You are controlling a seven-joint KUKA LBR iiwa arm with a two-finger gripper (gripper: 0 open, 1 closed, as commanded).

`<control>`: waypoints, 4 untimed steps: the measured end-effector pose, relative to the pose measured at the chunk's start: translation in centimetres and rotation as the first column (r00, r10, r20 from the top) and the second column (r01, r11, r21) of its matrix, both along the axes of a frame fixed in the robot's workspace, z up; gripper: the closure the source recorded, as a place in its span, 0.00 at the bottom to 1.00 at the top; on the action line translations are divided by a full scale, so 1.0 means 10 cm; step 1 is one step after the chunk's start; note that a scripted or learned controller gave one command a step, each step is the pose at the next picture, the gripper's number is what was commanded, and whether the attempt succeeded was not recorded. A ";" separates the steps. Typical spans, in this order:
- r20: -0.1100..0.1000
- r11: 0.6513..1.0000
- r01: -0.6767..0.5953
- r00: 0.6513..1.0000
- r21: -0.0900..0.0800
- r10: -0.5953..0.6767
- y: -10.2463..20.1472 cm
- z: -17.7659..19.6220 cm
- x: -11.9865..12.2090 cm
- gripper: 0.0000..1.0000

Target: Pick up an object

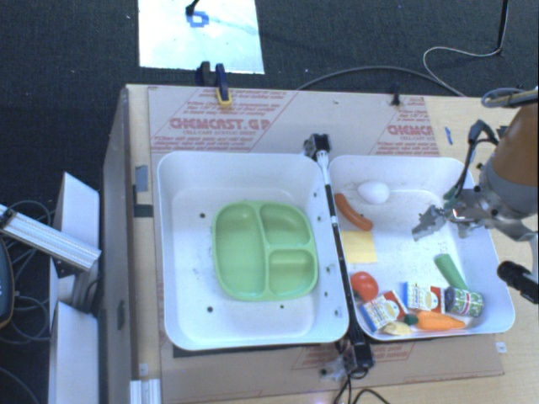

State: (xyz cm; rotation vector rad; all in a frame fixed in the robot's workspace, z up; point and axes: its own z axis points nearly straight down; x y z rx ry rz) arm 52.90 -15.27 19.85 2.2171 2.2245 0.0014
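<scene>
— Bins first, biggest to smallest?

— Yes. I see the left bin (181,251) carrying a green divided plate (264,250) near its middle. The right bin (396,168) has the small stuff: an orange sausage (353,211) and a white egg (373,193) toward the far end, a yellow cheese slice (359,247) mid-bin, then a red tomato (364,284), a carrot (435,320), a green cucumber (450,271) and little cartons (419,296) crowded at the near edge.

— And the gripper?

— My gripper (427,223) hangs over the right bin's open floor, between egg and cucumber. Its fingers look spread, pinching nothing.
</scene>
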 end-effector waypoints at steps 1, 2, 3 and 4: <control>0.000 1.000 0.000 1.000 0.000 0.000 0.21 -1.14 0.22 0.00; 0.002 1.000 -0.001 1.000 0.000 0.001 0.44 -1.13 1.00 0.00; 0.003 1.000 -0.004 1.000 -0.001 0.004 0.43 -1.03 1.00 1.00; 0.003 1.000 -0.005 1.000 -0.001 0.005 0.43 -1.03 1.00 0.00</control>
